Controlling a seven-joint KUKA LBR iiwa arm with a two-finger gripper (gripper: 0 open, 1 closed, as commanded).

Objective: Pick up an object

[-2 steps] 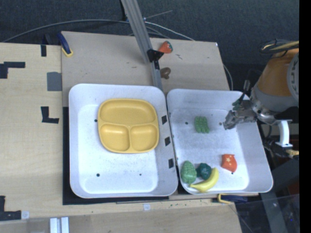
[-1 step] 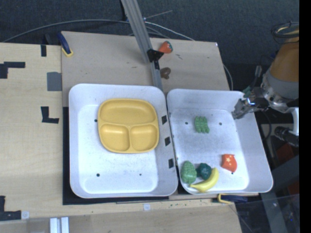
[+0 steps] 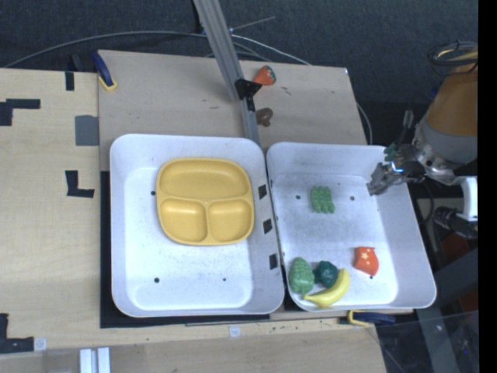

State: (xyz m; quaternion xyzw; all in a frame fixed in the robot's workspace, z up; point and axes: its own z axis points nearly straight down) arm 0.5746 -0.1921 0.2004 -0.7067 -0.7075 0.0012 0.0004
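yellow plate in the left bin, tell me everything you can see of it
The yellow plate looks like matte plastic, a rounded rectangle with three compartments: one wide along the far side, two smaller ones nearer the camera. It lies flat, right way up, nothing in it, on the floor of the left bin, toward the bin's far side.

**Bench setup from above**

So it's a light plywood bench (image 3: 178,92) sitting on dark blue-grey carpet (image 3: 349,22) that runs across the top of the shot. There are bits of black tape (image 3: 74,183) stuck on the left part of the wood, plus a grey patch (image 3: 86,129). A grey metal pole (image 3: 221,41) slants down from the top to the back of the bench. Thin cables (image 3: 140,37) loop over the carpet behind it. A blue and yellow clamp (image 3: 103,71) grips the back left corner. Lighting is flat and even.
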